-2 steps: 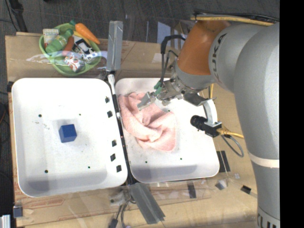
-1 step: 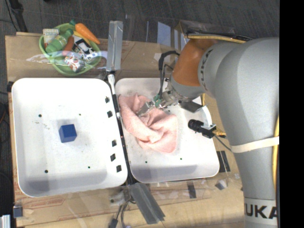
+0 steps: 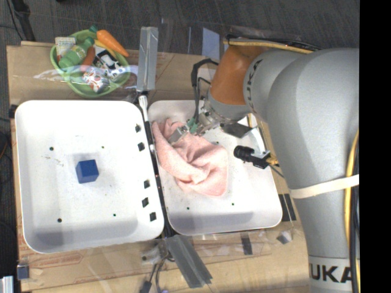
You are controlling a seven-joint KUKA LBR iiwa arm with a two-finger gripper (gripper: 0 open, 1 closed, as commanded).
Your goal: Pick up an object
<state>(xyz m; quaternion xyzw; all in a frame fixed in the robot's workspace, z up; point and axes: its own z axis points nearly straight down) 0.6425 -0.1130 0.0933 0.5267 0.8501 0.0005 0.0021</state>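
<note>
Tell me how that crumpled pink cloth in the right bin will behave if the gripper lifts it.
The crumpled pink cloth lies in soft folds, so it will probably sag and drape rather than hold its shape. It looks thin, so likely light. The gripper sits at the cloth's upper edge; a pinch there may lift one fold while the rest drags across the right white bin.

The arm (image 3: 305,133) hides the right bin's (image 3: 256,215) far right corner

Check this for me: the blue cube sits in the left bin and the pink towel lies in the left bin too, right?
Not quite. The blue cube is in the left bin, but the pink towel lies in the right bin, as the camera view shows.
</note>
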